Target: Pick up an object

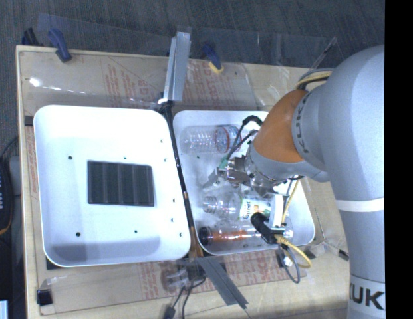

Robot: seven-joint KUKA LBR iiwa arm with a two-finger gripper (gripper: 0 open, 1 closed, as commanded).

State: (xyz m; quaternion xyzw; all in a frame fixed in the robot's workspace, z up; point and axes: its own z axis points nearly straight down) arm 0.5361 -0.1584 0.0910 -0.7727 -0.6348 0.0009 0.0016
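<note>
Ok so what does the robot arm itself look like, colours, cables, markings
The arm is bulky, rounded and grey, with an orange band above the wrist and white letters "KU" low on its base. Dark and coloured cables loop around the metallic gripper, and a yellow cable trails below it.

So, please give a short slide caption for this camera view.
KUKA arm lowers its gripper among clear plastic bottles in the right bin.

White letters "UK", cut off, stand on the grey arm [366, 298].
</note>
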